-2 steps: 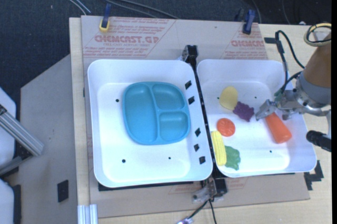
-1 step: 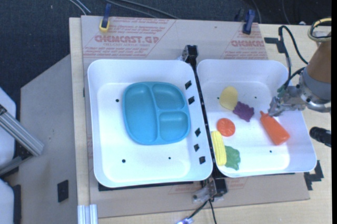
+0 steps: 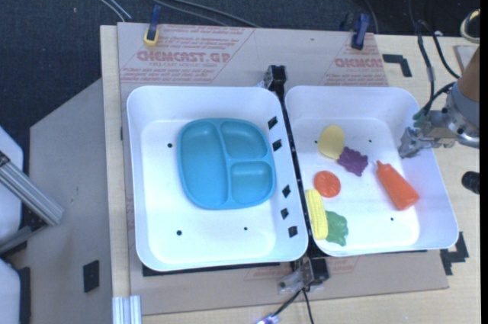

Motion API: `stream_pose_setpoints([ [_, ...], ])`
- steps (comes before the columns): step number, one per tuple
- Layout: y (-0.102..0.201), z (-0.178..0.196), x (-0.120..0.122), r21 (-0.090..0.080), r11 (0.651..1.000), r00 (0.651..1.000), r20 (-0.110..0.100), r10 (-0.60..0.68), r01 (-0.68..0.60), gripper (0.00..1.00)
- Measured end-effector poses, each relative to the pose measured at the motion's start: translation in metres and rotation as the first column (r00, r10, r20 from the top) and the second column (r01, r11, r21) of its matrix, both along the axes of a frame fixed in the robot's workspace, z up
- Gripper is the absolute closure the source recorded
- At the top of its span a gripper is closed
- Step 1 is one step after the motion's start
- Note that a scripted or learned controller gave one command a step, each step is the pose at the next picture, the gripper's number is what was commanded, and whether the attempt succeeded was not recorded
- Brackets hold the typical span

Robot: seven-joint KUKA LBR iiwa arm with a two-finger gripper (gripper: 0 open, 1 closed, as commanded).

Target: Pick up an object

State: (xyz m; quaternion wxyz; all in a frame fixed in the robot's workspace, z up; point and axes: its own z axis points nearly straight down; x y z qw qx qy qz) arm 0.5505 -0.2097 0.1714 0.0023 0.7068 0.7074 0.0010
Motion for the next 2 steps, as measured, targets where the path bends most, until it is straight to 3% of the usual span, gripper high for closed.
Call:
stream_pose_setpoints([
  [2, -0.005, 0.094, 0.001, -0.001, 1.000, 1.000, 0.002, 0.000, 0.000, 1.00],
])
